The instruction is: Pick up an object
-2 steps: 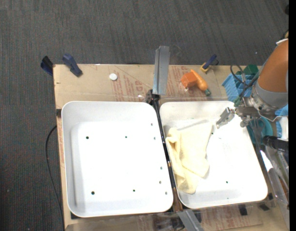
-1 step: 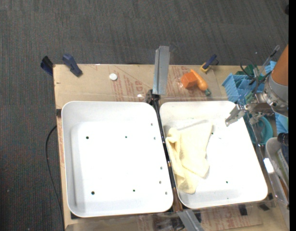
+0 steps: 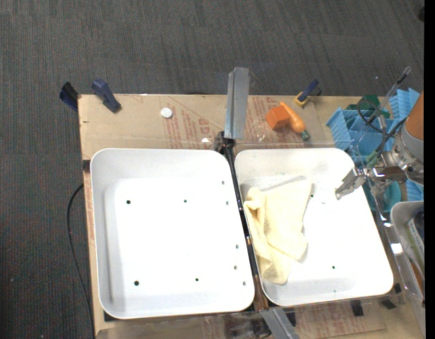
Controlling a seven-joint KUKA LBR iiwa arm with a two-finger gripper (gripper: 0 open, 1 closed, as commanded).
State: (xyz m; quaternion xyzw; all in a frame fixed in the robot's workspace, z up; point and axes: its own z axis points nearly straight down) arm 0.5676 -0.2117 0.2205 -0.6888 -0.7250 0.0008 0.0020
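A crumpled pale yellow cloth (image 3: 281,228) lies in the right bin (image 3: 344,281), against its left wall, and stretches from mid-bin toward the front. My gripper (image 3: 347,187) hangs over the right bin's back right part, to the right of the cloth and apart from it. Nothing shows in its grasp. The arm's wrist comes in from the right edge of the view.
The left bin (image 3: 104,189) sits beside the right one, with a grey metal post (image 3: 237,104) standing behind the seam. On the cardboard behind the bins lie an orange tool (image 3: 283,117), a white cap (image 3: 166,112) and blue clamps (image 3: 104,94). A blue rack (image 3: 355,129) crowds the right side.
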